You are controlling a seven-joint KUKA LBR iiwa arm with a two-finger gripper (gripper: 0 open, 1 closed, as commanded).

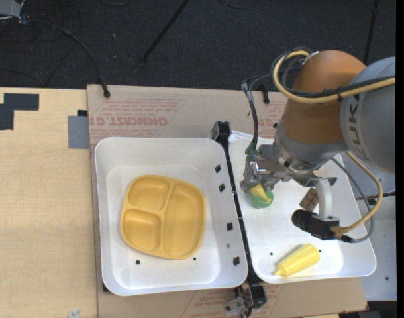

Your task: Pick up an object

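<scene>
Nearby the green toy (261,198): brown block (309,199), yellow bottle (297,260).

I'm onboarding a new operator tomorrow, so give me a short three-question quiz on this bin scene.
1. Multiple choice: what lies in the left bin? A) a yellow divided plate B) a red cup C) a blue sponge
2. True or false: the gripper is over the right bin, close to the green and yellow object.
3. Fill in: the yellow bottle-shaped object lies in the ____ bin.

Key: 1 A; 2 true; 3 right.
</scene>
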